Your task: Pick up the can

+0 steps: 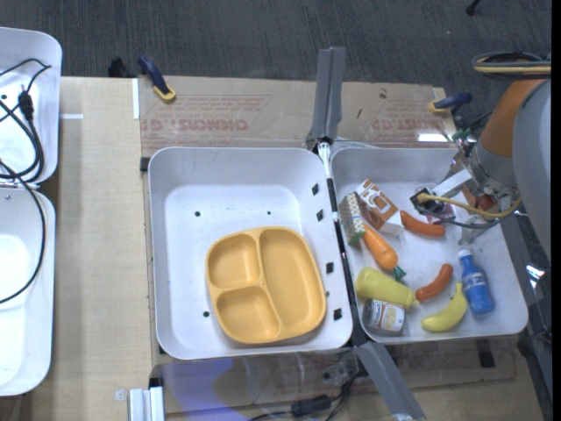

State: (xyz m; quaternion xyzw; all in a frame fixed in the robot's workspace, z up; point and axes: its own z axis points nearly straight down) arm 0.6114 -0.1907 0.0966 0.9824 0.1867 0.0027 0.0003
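Observation:
The can [383, 316] lies on its side in the front left corner of the right bin [513, 318], silver with a pale label, touching a yellow mustard bottle [384, 286] just behind it. My gripper [478, 210] hangs over the far right part of that bin, well behind and to the right of the can. Nothing shows as held in it.
The right bin also holds a carrot [381, 248], two red sausages [422, 228] [435, 281], a banana [445, 314], a blue bottle [476, 283], a small carton [379, 204] and a wrapped bar [352, 219]. In the left bin [175, 235] lies a yellow divided plate [263, 283].

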